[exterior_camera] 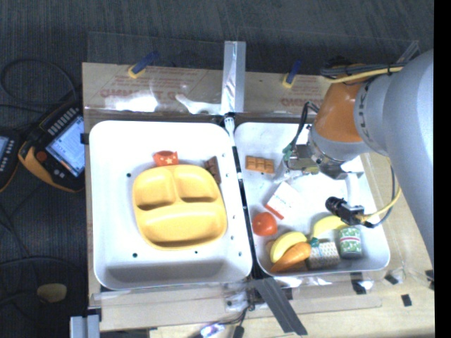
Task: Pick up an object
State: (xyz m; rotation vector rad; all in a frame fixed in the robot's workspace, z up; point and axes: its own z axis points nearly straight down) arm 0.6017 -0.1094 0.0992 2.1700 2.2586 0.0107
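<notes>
The right bin holds several objects. An orange waffle piece lies at its far left, a white card with a red patch sits in the middle, and a red tomato is below that. Along the near side lie a yellow banana, an orange carrot, a pale yellow fruit, a green can and a grey can. My gripper hangs low over the far middle of this bin, just right of the waffle piece and above the card.
The left bin holds a yellow divided plate, with a small red object at its far edge and a brown piece at its right corner. A handheld controller lies left of the bench. The grey arm covers the right bin's far right.
</notes>
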